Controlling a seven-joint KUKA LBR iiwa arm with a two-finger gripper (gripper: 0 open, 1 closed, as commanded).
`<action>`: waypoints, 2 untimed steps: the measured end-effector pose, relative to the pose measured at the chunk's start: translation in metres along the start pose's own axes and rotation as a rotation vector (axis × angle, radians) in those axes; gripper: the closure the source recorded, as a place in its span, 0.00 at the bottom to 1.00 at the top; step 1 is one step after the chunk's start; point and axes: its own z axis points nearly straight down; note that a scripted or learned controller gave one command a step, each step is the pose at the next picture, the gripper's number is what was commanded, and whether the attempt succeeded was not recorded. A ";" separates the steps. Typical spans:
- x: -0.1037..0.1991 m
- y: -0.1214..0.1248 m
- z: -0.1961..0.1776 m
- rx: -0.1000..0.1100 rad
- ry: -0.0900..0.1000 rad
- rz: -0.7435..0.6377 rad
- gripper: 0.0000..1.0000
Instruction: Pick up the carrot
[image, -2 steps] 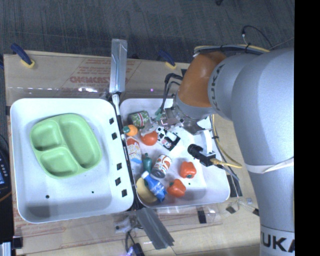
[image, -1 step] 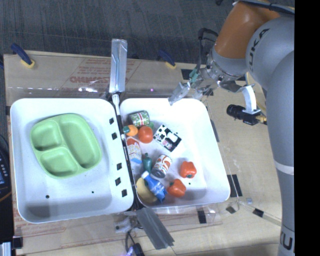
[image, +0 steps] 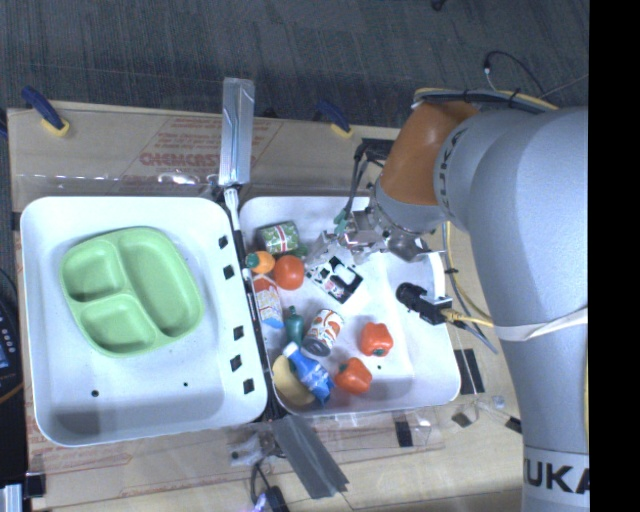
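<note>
The carrot (image: 260, 263) is a small orange piece with a green top. It lies at the left wall of the right bin (image: 430, 350), touching a red tomato (image: 289, 272). My gripper (image: 338, 277) reaches down into the middle of the same bin, to the right of the tomato and apart from the carrot. Nothing shows in its grasp.
The right bin also holds a green can (image: 281, 239), a small bottle (image: 267, 300), a tipped can (image: 322, 332), two red peppers (image: 375, 340) (image: 353, 376), a blue item (image: 311, 374) and a banana (image: 287, 384). The left bin (image: 40, 330) holds a green divided tray (image: 132, 290).
</note>
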 end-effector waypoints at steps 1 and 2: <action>-0.005 0.024 -0.085 -0.009 -0.003 -0.091 0.00; 0.057 -0.027 -0.101 -0.002 0.000 0.061 0.00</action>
